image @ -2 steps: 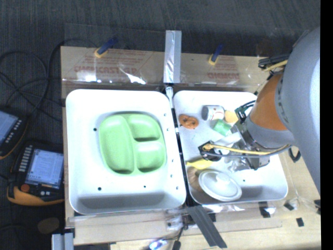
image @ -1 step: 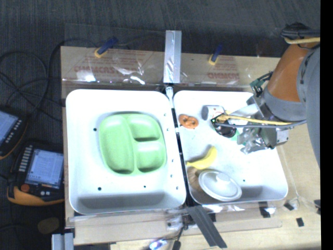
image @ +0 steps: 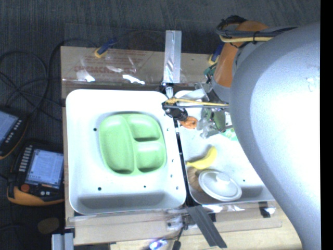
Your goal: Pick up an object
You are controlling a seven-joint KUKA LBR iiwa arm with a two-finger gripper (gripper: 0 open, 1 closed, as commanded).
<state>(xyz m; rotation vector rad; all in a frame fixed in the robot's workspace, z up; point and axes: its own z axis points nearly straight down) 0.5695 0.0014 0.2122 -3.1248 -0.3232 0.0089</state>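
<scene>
The right bin [image: 250, 189] holds a yellow banana [image: 204, 159], a white round bowl-like piece [image: 221, 185] at its front, and a small orange object [image: 190, 122] near its left wall. My gripper [image: 212, 123] hangs low over the back of this bin, just right of the orange object and above the banana. A bit of green [image: 230, 135] peeks out beside the gripper. The big grey arm covers the bin's right part. Nothing can be seen held.
A green divided tray [image: 132, 142] lies in the middle of the left bin [image: 83, 191]. A brownish thing [image: 193, 177] sits partly under the white piece. Something white [image: 187, 94] lies at the right bin's back edge.
</scene>
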